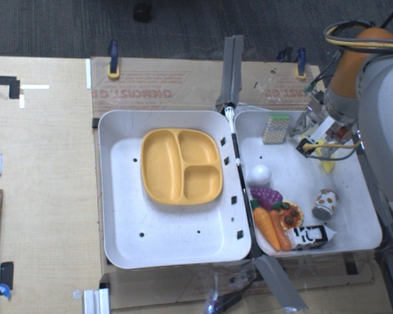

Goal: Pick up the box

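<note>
Left bin [118, 241]: white and shallow; I see one thing in it.
Plate [181, 165]: a yellow divided plate with three compartments, lying flat toward the back of the left bin.
Right bin [295, 175]: set edge to edge with the left one; everything else I list lies here.
White ball [259, 173]: near the bin's left wall, about midway back.
Grapes [267, 197]: a purple toy bunch just in front of the ball.
Carrot [270, 229]: orange, lying in the front left corner, touching the grapes' near side.
Box [275, 128]: small, speckled grey with a green top edge — it sits at the back of the right bin, on the floor, left of the gripper and apart from it.
Toy food piece [289, 214]: orange-red, pressed against the carrot; I can't name it more closely.
Black-and-white pack [311, 236]: at the front wall, just right of the carrot.
Gripper [313, 135]: low over the back right of the bin; I cannot tell how far open it is, and I see nothing held in it.
Can [325, 203]: small, tilted, near the right wall.
Yellow piece [327, 165]: small, just in front of the gripper.
Arm [380, 110]: grey with an orange band — reaching in from the right.
</note>
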